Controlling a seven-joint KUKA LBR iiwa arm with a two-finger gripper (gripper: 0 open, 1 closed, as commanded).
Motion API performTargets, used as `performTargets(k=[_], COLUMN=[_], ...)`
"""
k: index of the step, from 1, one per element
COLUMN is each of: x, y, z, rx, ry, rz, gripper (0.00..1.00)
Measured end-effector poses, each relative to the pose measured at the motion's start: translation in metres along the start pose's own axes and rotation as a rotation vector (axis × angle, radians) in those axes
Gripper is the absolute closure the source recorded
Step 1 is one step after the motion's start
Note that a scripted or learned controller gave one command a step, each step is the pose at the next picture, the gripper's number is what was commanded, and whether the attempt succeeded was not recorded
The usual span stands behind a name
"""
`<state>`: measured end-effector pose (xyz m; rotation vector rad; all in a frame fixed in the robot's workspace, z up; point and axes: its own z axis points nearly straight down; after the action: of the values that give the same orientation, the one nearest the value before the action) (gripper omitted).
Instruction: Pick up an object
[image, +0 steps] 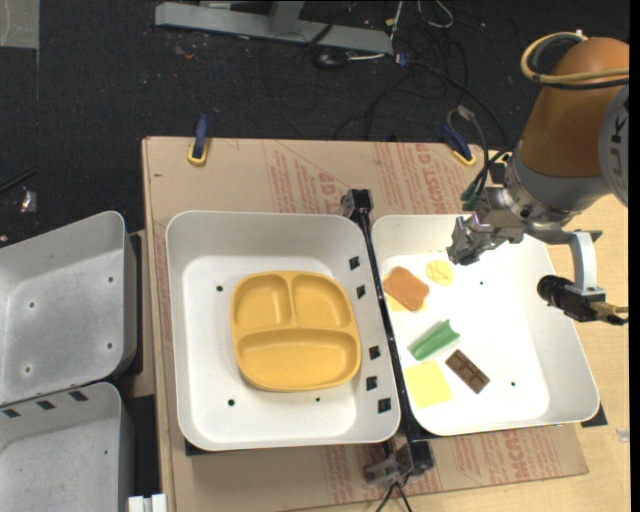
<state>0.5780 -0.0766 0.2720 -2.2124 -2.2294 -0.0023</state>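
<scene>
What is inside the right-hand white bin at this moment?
The right bin holds an orange piece, a small pale yellow piece, a green piece, a brown block and a yellow square. The tool covers part of the bin's far floor.

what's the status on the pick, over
Gripper low over the right bin's far left corner, nothing seen held. Closest items: pale yellow piece, orange piece. Green piece, brown block, yellow square lie nearer the camera.
</scene>
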Motion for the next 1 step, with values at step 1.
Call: performTargets(k=[1], x=[0.0505], y=[-0.0004], z=[0.0208], rx=[0.003], ry=[0.000], rz=[0.000], gripper=[1.00])
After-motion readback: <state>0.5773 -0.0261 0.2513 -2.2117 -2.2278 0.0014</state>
